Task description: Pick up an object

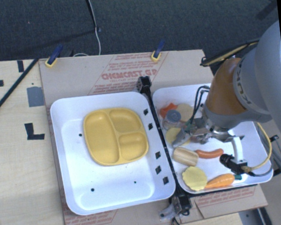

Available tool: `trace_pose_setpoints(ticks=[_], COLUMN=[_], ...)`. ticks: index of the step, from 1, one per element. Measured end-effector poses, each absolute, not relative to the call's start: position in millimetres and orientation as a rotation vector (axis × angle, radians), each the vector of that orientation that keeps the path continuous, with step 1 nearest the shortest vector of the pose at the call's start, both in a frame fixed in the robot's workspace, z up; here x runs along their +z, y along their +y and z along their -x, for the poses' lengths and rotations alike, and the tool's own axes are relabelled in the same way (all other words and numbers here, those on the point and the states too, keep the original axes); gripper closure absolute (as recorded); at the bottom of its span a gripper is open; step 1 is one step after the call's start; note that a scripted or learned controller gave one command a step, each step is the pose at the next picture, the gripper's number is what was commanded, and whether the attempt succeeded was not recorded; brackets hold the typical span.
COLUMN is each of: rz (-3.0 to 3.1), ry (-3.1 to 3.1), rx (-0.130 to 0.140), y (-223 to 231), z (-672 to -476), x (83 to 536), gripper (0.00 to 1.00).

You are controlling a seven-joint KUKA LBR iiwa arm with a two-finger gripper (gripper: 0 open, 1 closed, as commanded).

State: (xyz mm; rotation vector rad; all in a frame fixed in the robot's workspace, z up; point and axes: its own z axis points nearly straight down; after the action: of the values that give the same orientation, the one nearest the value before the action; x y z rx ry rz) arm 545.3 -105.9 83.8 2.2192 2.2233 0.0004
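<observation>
We log the gripper (189, 131) low in the right bin (249, 137), among toy foods; we cannot tell how its jaws stand. Left bin (67, 158): one yellow divided plate (116, 135).

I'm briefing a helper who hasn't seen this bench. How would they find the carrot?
Look in the right bin, the one holding toy food under the arm. Along its near edge lies the carrot, beside a pale yellow disc. It is the only long, tapered, bright orange piece there.
</observation>
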Motion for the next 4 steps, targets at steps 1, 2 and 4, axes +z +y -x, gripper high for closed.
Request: trace_pose_setpoints(ticks=[1,2,4], rz=[-2.218,-2.284,-2.284], ry=[2.226,2.292,2.284], rx=[-0.001,-0.099,-0.093], y=[-94.4,-107.1,-106.4], z=[-590.4,-652.0,-651.1], x=[82.8,78.6,78.5], gripper=[0.0,0.0,0.0])
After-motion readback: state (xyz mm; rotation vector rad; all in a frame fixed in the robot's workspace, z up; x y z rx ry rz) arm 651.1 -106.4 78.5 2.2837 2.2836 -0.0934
